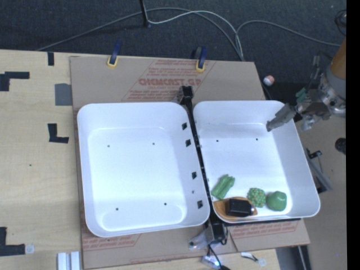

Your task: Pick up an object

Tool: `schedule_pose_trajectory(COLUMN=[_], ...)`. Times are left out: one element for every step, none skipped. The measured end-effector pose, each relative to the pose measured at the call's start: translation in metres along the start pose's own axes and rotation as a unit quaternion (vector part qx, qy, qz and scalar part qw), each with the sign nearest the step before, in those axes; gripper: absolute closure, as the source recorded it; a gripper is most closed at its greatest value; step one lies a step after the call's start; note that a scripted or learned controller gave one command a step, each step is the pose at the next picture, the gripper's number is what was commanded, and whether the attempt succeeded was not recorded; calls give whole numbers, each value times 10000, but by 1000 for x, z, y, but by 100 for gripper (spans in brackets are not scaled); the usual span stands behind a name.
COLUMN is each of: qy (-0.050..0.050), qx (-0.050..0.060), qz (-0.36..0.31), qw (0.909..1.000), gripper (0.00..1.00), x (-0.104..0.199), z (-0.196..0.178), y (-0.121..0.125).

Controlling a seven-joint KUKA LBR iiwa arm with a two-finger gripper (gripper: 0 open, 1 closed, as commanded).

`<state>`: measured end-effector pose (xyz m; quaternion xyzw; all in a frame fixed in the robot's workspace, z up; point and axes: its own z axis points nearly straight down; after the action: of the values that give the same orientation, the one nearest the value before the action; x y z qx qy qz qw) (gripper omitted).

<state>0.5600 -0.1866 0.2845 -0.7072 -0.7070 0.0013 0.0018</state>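
Over the right bin's far right rim: jaws, state indiscernible. Well below them, at the near wall: green vegetable, black item, bumpy green piece, green round piece.

Robotics lab bench: two white bins on clamped cardboard sheet, blue clamps at its far edge, black tape marks on wood top, cables over carpet.

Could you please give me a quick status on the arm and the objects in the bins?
Gripper over right bin's far right rim, holding nothing. Green items, black object clustered at near edge, untouched. Path clear.
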Motion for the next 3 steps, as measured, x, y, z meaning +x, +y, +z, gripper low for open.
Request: schedule_pose_trajectory(qy=[-4,1,2], qx=[-21,-1,7], qz=[-3,-5,-3], qw=[10000,10000,10000], gripper=[0,0,0], x=[0,3,2], z=[-2,42,104], y=[1,-5,-2])
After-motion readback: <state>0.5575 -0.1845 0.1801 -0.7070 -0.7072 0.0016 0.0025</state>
